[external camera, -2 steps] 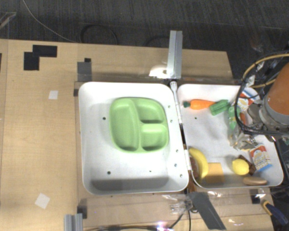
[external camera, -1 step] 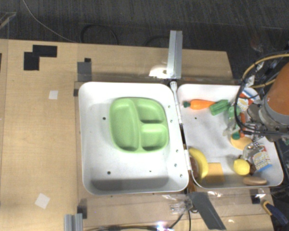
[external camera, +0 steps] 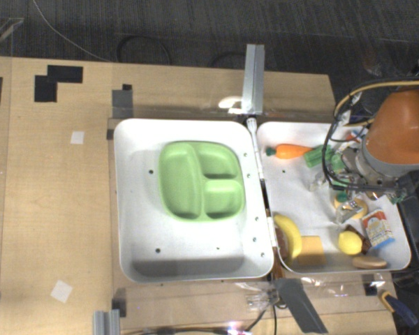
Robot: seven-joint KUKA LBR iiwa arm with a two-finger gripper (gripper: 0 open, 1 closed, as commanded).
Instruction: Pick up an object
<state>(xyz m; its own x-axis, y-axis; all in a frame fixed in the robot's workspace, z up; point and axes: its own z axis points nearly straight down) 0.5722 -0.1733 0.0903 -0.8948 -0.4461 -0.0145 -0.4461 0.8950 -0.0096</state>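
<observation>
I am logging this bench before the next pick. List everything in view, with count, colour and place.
bins: two, white, side by side on the bench
divided plate: one, light green, middle of the left bin
carrot: one, orange with green top, far end of the right bin
banana: one, yellow, near left corner of the right bin
block: one, tan, beside the banana
lemon: one, yellow, near edge of the right bin
small bottle: one, white, red and blue, right of the lemon
arm: one, orange band, over the right bin

Tool [external camera: 349,199] (fingers) behind wrist
</observation>
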